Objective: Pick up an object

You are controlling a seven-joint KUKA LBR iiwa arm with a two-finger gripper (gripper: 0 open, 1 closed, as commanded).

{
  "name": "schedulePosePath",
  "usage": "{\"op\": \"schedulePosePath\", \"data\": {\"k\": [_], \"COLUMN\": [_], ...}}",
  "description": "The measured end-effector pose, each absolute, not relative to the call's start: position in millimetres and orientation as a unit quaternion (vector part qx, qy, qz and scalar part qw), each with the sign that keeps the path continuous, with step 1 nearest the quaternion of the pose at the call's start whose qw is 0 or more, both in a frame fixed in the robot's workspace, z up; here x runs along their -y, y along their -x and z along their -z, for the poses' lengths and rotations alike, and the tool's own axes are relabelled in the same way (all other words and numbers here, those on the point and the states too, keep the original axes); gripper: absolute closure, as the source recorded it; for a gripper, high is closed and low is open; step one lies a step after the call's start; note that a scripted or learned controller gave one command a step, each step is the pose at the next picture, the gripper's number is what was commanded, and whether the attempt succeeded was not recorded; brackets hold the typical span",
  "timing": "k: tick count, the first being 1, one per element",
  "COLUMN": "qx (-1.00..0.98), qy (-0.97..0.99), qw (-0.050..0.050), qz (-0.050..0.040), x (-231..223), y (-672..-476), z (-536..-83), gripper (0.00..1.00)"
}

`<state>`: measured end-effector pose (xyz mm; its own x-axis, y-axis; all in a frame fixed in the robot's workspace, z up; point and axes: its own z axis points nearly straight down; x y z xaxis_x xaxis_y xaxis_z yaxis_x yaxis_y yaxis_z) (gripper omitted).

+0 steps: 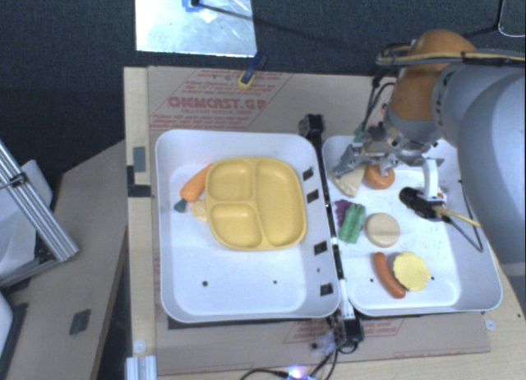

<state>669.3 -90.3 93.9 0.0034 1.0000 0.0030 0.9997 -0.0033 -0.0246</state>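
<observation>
Even, bright overhead light; the white bins [246, 288] left of the claw [362, 160] look slightly washed out. Shadows are soft. The arm [485, 123] beside it is blurred.

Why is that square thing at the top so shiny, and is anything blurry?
In the camera view, the silvery sheet past the bins bounces the room light, so it glares pale. The big grey arm on the right looks soft and blurry, being close to the camera. The yellow tray and the toy food look sharp, with only faint shadows.
</observation>
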Motion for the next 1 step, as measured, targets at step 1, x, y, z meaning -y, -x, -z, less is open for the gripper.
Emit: {"op": "schedulePosePath", "data": {"k": [1], "qx": [0.706], "qy": [0.708], "qw": [0.009], "qz": [-0.0078], "x": [91.2], "y": [-669.7], "z": [-104.6], "gripper": [1.0]}}
